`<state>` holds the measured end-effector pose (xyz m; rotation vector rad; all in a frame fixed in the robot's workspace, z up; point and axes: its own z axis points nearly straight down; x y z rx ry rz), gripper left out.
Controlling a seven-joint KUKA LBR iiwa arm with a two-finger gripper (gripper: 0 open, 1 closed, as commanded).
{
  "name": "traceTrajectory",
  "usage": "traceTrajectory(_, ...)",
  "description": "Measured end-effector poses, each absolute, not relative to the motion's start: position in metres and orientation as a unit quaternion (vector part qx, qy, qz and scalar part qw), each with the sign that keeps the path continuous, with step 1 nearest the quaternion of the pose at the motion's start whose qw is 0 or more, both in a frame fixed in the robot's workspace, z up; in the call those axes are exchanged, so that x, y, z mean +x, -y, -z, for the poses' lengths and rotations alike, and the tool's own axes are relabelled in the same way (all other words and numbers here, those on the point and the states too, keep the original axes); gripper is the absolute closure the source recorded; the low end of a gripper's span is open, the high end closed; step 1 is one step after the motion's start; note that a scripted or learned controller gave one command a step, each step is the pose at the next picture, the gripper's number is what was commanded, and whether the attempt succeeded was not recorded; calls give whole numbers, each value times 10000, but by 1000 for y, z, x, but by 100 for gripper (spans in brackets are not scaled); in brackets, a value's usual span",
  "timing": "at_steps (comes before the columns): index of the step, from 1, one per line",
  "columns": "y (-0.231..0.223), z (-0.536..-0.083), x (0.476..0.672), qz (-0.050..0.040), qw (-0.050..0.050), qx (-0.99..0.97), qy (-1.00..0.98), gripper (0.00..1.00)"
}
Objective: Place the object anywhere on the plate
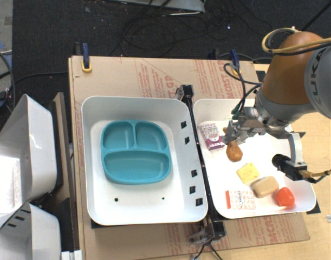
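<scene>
Camera view: pincer [233,138] hangs over the right bin's [306,202] far edge, touching a brown object [234,153]; its grip is unreadable.

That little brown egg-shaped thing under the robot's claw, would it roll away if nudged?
Probably. The brown object looks rounded and smooth, so it may roll or slip on the right bin's flat floor. It seems small and likely light. The gripper sits right above it.
</scene>
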<state>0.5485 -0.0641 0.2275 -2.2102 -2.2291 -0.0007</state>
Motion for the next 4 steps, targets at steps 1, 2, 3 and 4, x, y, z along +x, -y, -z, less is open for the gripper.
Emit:
traceTrajectory(1,21,-226,541,-2,12,-7044,7098,100)
traceTrajectory(2,-25,-235,530,2,9,-7042,7100,100)
traceTrajectory(3,-78,-225,512,-7,13,-7044,7098,100)
traceTrajectory(4,-75,-226,512,-6,5,-7065,7077,0)
